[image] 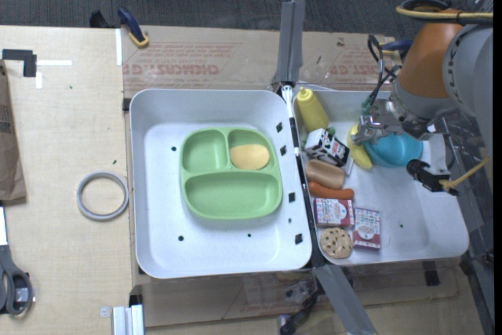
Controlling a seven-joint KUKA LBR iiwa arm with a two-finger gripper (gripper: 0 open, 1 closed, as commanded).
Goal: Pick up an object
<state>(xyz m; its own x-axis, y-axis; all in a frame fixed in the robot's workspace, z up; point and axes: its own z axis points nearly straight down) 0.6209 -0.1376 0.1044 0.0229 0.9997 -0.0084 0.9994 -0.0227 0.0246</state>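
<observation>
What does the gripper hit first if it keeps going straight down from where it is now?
Most likely the teal rounded plastic toy in the right white bin: the gripper sits right at its upper left edge. The yellow banana lies just beside it. Height above them is unclear from this slanted view.

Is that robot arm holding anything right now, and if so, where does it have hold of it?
It cannot be told. The end effector is low in the right bin, right beside the blue toy and the banana, but no object shows clearly in its grip.
</observation>
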